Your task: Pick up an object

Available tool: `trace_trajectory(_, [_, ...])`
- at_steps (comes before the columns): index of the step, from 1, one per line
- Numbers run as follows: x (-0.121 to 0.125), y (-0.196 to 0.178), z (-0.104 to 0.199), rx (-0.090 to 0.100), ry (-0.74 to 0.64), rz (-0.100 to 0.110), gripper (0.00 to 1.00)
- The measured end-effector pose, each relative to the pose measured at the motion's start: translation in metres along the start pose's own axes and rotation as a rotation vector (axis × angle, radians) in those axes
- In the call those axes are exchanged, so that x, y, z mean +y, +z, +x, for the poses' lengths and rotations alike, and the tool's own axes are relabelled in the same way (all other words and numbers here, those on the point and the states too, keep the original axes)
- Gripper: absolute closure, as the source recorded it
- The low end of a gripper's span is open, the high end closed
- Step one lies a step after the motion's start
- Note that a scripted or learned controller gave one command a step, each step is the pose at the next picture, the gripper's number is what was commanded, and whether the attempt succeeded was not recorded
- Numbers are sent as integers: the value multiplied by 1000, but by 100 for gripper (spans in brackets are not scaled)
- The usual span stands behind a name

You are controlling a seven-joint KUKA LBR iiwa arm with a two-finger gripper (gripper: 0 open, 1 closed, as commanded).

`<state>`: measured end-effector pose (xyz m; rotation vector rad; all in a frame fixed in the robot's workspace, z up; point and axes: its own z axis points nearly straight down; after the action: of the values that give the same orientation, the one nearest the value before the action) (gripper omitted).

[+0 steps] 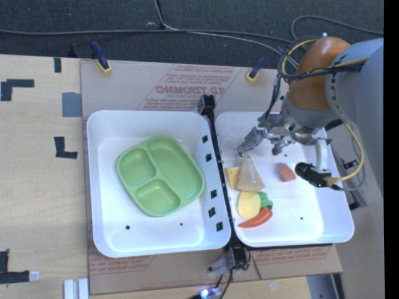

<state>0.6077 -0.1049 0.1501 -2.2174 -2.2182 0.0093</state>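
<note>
A bench (37,185) of pale wood is seen from above, and on it a brown cardboard sheet (181,89) is held at its far edge by two yellow-tipped clamps. Two shallow white bins are set side by side on the sheet. The left bin (106,229) is occupied by a green divided tray (161,175), which lies flat and slightly turned near the middle. The right bin (324,220) is reached into by the grey arm (368,80) with its orange band (315,73) from the right side. The gripper (265,141) is held low over the far part of the right bin, its two fingers spread apart with nothing seen between them. Just below the gripper, a tan wedge-shaped object (250,174) is seen leaning over a yellow slice (232,178) near the bin's left wall. Nearer the front, a yellow lemon-like piece (248,205) is found touching a red chilli (257,218) with a green stem. A small pink-red piece (287,173) lies apart to the right, beside a black fitting (312,174) on the arm's cabling.
</note>
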Motion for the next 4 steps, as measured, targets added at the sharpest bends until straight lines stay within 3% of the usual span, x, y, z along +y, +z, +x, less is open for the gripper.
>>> trace_trajectory(1, [-7,46,4,0,-1,-2,0])
trace_trajectory(2, [-6,34,5,0,-2,-4,100])
trace_trajectory(4, [-5,-72,6,0,-1,-11,100])
